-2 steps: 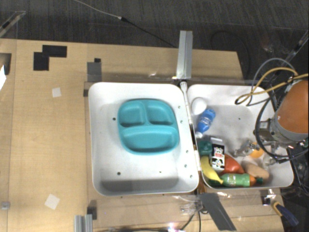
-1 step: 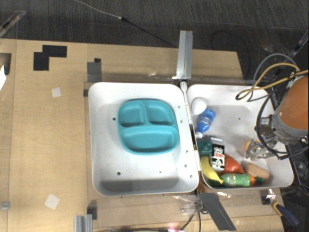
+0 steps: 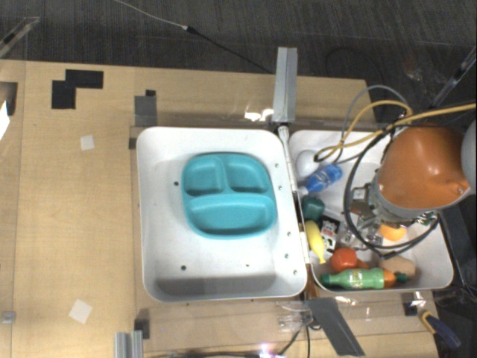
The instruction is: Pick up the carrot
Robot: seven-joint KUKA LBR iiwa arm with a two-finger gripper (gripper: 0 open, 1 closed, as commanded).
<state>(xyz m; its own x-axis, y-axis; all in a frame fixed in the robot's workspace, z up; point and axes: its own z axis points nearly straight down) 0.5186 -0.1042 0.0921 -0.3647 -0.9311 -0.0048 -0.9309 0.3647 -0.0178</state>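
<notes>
- The carrot [image 3: 390,277] lies along the right bin's [image 3: 446,273] near wall, just beside a green bottle [image 3: 356,278].
- The gripper [image 3: 363,224] hangs above the clutter in that bin; whether it is open or closed cannot be told.
- A teal divided tray [image 3: 226,194] sits in the left bin [image 3: 160,222].

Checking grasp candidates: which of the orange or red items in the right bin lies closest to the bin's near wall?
The carrot: long, orange, lying along the near wall of the right bin beside the green bottle. The red tomato-like piece sits farther in.
</notes>
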